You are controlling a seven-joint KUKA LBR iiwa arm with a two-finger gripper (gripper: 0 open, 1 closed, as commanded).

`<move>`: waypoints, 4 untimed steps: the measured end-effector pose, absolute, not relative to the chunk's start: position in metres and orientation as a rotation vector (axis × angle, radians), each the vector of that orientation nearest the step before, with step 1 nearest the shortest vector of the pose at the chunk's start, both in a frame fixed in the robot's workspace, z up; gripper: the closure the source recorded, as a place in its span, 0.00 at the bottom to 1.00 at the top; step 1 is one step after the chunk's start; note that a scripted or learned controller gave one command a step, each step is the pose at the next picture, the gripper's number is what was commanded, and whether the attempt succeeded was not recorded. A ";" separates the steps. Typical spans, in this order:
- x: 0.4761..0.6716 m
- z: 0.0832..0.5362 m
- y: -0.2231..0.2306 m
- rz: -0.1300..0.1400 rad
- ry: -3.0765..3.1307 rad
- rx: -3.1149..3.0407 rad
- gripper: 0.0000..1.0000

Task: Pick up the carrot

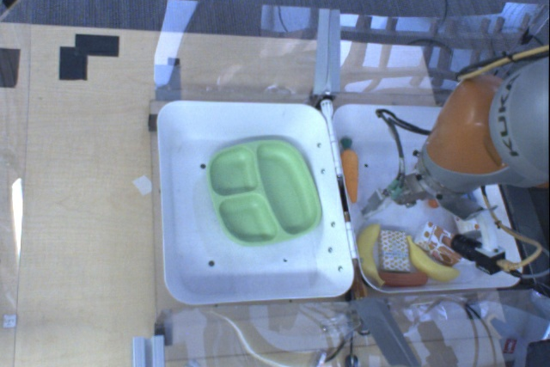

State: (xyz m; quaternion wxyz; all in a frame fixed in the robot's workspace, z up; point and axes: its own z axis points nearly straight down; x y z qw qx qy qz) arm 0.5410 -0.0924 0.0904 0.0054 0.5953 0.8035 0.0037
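— Where's your carrot (350, 172)?
— Hard against the right bin's (369, 118) left wall, open floor beside it. Bananas (427, 260) and a small box (394, 250) crowd the front edge.
— The gripper (391, 195)?
— You can't tell its state. "KUKA" reads on the arm (507, 129); the left bin's green divided plate (262, 189) sits apart.

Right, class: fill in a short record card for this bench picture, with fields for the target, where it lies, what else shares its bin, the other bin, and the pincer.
target: carrot
position: right bin, along its left wall, leafy end away from camera
also in right bin: bananas, small food packets
left bin: green divided plate
pincer: right of carrot, not touching it
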 end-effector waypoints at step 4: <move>0.489 0.218 -0.149 0.000 3.037 0.764 1.00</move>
